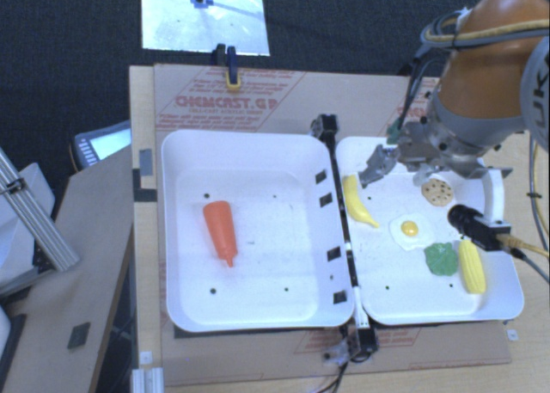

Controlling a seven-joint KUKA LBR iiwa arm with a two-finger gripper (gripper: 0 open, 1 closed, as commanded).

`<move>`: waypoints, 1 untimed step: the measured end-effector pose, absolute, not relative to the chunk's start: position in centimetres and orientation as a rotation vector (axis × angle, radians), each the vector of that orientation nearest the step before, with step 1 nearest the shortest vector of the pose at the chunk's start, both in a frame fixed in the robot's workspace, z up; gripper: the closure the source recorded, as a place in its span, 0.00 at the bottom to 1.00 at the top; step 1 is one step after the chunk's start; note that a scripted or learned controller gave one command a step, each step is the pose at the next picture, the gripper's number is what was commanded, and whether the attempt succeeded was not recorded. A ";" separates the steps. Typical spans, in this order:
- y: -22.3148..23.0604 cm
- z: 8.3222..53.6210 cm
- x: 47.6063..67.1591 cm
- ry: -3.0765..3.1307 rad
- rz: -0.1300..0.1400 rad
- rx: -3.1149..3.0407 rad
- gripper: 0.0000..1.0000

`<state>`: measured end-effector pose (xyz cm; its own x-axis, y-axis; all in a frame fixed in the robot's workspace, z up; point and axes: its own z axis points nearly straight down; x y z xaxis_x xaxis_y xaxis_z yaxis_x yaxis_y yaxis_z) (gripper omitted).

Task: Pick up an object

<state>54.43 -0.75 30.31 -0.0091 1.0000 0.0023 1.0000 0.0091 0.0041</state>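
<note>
We see the gripper (379, 165) over the right bin (507, 303), above the banana (357, 201); we cannot tell its state. Egg (410, 230), cookie (437, 191) and corn (472, 266) lie nearby; a carrot (221, 230) lies in the left bin (185, 297).

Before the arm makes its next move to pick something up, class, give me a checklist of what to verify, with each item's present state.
1. Gripper over the right bin: ok.
2. Something already held: cannot tell.
3. Nearest target, the banana, lies apart from the fried egg: ok.
4. Banana clear of the bin's wall: not ok, it lies close along the left wall.
5. Corn cob free of neighbours: not ok, it touches the green leaf.
6. Carrot alone in the left bin: ok.
</note>
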 end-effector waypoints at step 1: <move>-1.0 30.1 54.5 2.225 0.004 2.216 0.00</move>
